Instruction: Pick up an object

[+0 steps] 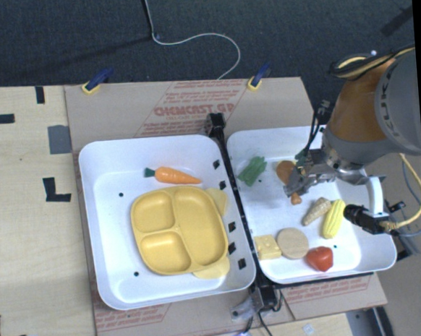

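You have two white bins side by side on a cardboard sheet (191, 107). The left bin (103, 230) holds a yellow divided tray (177, 228), and a carrot (173, 175) lies just behind the tray, near the bin's far wall, its green end pointing left.

The right bin (377, 263) holds the small items. A green piece (253, 170) lies near the far left corner. A brown lump (285, 171) sits to its right, just beside the gripper. Toward the near side you see a beige knobbly piece (315, 210) touching a corn cob (333, 218), both tilted. In front of them lie a pale yellow block (267, 247), a tan disc (292, 242) touching it, and a red item (320, 259) near the front wall.

The arm (369, 115) comes in from the right, and its gripper (297, 186) is low over the middle of the right bin, between the brown lump and the beige piece. A small orange bit (296, 200) shows just below its tip. You cannot tell from this view how the gripper's tip is set, nor whether anything is caught in it.

A white cable (207, 37) loops on the dark floor behind the bench.
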Robot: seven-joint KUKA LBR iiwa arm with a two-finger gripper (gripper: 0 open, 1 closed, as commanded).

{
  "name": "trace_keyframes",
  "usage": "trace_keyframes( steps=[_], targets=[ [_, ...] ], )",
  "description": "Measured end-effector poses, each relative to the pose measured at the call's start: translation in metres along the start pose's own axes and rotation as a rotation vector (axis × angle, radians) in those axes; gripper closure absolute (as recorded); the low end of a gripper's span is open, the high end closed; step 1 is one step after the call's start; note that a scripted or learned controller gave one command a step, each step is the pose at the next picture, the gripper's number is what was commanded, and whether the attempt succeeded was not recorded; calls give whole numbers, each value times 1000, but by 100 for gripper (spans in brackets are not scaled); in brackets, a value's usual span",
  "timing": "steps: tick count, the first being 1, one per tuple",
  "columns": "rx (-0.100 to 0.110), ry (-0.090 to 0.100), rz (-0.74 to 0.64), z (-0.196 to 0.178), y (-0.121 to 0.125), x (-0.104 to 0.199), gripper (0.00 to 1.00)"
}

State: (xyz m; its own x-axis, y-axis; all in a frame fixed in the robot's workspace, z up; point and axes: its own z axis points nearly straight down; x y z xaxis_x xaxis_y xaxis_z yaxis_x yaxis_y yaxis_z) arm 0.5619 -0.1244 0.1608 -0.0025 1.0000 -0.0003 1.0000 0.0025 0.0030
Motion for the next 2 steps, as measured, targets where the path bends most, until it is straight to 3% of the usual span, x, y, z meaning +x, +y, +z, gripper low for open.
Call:
trace_keyframes(
  steps=[1, 2],
  targets=[
    [-2, -1, 1, -63, -1, -2, 100],
    [4, 0, 1, -63, -1, -2, 100]
  ],
)
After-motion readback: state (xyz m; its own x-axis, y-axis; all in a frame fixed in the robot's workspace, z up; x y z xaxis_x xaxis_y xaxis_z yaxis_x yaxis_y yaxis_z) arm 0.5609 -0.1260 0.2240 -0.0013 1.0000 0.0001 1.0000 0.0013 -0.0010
